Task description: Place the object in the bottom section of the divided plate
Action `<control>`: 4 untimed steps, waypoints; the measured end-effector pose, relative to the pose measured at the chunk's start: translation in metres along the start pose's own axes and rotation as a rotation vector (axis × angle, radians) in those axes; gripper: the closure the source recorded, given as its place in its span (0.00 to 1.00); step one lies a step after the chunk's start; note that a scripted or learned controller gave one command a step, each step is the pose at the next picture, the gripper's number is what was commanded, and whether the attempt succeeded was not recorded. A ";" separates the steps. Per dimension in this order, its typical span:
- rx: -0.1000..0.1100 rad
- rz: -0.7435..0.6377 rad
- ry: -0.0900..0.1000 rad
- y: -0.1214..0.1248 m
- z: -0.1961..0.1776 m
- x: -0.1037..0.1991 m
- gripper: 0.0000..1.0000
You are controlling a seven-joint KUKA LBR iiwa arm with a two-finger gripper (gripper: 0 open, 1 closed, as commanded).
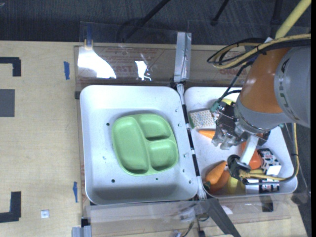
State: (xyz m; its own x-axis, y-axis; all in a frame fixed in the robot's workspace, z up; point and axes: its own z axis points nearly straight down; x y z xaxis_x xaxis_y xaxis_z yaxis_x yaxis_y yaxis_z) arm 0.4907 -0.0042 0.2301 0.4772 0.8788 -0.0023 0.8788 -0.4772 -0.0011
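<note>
- Bins: two shallow white plastic bins sat side by side on the wooden bench [34, 147], the left bin [94, 181] and the right bin [291, 181] meeting along a shared middle rim.
- A light green divided plate [144, 143] lay near the centre of the left bin, with bare white floor all round it; the widest free strip ran along that bin's left and near edges.
- The plate's one large section faced the bin's left edge, and two smaller sections faced the shared rim.
- The grey arm with its orange band [269, 83] came in over the right bin's far right corner, and the two-finger gripper [224, 139] hung low over that bin's middle.
- Whether the jaws stood apart or together could not be told, and nothing could be made out between them.
- Clutter crowded the right bin: an orange carrot-shaped toy [216, 174] by the near edge close to the shared rim, a small speckled card [201, 118] near the rim farther back, an orange wedge [206, 132] just beside the gripper, and a black-and-white block [269, 160] toward the right edge.
- Which piece was the task's object could not be told; all of them lay in the right bin, apart from the plate.
</note>
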 end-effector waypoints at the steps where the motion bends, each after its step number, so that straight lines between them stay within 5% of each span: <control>1: 0.001 0.024 0.000 0.024 0.025 0.110 1.00; 2: 0.006 0.466 -0.002 0.027 0.016 0.019 1.00; 3: 0.002 0.703 -0.001 0.050 0.041 0.078 1.00; 4: 0.006 0.869 -0.001 0.051 0.029 0.037 1.00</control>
State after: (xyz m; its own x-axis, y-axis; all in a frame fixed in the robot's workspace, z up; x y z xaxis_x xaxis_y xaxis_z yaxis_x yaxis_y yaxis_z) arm 0.5531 0.0040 0.2011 0.9791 0.2032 -0.0059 0.2032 -0.9791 -0.0034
